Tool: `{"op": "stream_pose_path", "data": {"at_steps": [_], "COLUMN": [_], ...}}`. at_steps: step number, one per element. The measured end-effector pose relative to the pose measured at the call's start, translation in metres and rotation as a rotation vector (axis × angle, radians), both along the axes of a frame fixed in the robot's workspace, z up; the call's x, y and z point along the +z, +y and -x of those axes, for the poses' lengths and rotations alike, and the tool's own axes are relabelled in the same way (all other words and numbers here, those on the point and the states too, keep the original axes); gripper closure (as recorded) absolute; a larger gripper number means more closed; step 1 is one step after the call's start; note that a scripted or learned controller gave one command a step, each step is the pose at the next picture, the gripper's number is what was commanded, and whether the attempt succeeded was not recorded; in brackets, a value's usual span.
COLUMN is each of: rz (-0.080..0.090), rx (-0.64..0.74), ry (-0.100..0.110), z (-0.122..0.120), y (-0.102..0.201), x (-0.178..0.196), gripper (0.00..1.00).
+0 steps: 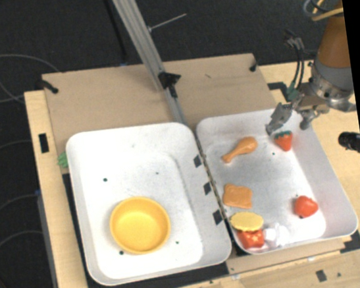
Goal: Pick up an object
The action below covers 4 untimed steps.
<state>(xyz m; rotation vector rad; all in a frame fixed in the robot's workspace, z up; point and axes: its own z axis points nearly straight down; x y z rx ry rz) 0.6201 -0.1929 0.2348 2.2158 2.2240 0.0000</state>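
From above, the two-finger metal claw point(291, 120) hangs over the right white bin point(327, 172) with fingers spread. A small red strawberry-like toy point(284, 140) lies just below it, not between the fingers; a tan plastic drumstick point(240, 149) lies to its left.

bins point(134, 146) — white, speckled plastic | bowl point(139, 225) — glossy yellow plastic | bench point(107, 97) matt board
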Motion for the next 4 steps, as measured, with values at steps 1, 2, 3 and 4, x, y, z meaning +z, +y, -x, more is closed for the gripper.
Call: {"op": "stream_pose_path", "data": {"at_steps": [1,2,3,4], "rz": [0.001,0.001,0.0,0.001], "rx": [0.001,-0.004,-0.005,-0.006], "ry": [0.0,0.005,0.007,0.003], "z": [0.0,0.003,0.006,0.006], "y": [0.0,-0.007,-0.006,-0.007], "x": [0.0,-0.044,-0.107,-0.134], "gripper": [0.0,0.0,0.0,0.0]}}
